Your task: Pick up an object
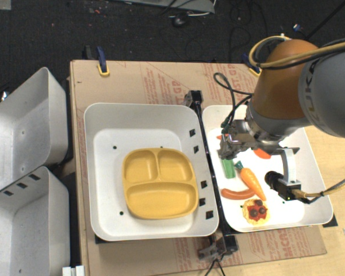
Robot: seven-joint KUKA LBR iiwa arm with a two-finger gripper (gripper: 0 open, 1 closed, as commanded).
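Spare bins (23, 154): two more white bins off the tabletop's left edge, tilted, one above the other in the view.
Tabletop (144, 82): brown board with faded red print, carrying both shallow white bins side by side.
Left bin (98, 171): holds a yellow divided plate (160, 183) lying flat near its middle, three compartments facing up.
Divider: black clips run down the seam where the two bins meet.
Right bin (319, 211): holds the small toy foods, all in its left and lower part.
Green piece (228, 167): small and upright, just beside the bin's left wall.
Carrot (250, 179): orange with a green top, lying at a slant just right of the green piece.
Sausage (237, 194): red, lying flat below the carrot, near its tip.
Tart (256, 211): yellow round with dark red berries, below the sausage, near the bin's front wall.
Arm (302, 85): grey with an orange band, reaching in from the right over the right bin.
Gripper (230, 148): low over the bin's upper left, right above the green piece; a red-orange bit peeks out beside it.
Jaws: hidden among the dark hardware, so I cannot tell how far apart they stand or whether anything sits between them.
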